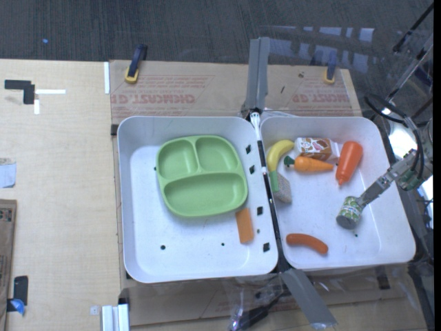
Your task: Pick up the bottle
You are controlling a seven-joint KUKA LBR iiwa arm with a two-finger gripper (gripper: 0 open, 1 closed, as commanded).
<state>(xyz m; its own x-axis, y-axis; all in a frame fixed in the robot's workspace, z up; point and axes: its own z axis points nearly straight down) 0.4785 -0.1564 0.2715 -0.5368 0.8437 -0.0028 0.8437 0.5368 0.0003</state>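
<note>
Sausage (306, 243) lies at 6 o'clock in my right bin (396, 254); the orange bottle (349, 161) sits at 1 o'clock, untouched, so the pick isn't started. My gripper (350, 213) is low at 4 o'clock, well short of it, grip state can't tell. Cardboard (165, 88) at 12 o'clock reads "CHEMCAST GP", mirrored.
</note>
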